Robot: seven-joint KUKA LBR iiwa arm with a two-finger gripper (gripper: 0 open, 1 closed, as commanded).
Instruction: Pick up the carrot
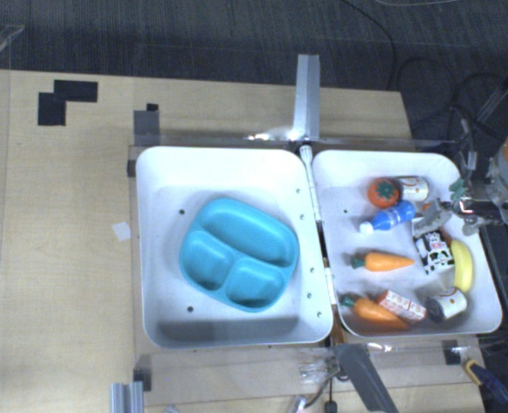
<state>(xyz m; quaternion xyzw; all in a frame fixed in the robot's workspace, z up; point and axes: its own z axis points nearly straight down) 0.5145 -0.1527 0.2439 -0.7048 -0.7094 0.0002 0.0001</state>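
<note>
Orange is your cue: in the right bin (476, 315), 2 orange pieces lie close together. At the near edge, an orange item (376, 311) sits with a small red-and-white packet (402, 304) against it and a small dark-and-white container (449, 305) just to its right. Farther in, near the bin's middle, the carrot (385, 262) lies flat, green end toward the left bin, tip pointing right, apart from the other pieces. To its right you have a black-and-white carton (436, 253) and a banana (464, 267) along the right wall. Beyond the carrot, a white-and-blue bottle (390, 219) lies tilted, and a tomato (382, 193) sits beside a small can (413, 188) toward the far wall.

You will find the tool (443, 215) over the right side of this bin, above the carton and well clear of the carrot. Whether its fingers are spread or closed cannot be told, and nothing is visibly held.

Left bin (164, 188): 1 blue divided tray (237, 254) with 3 compartments, lying at a slant. Both bins rest on the desk (56, 256).
</note>
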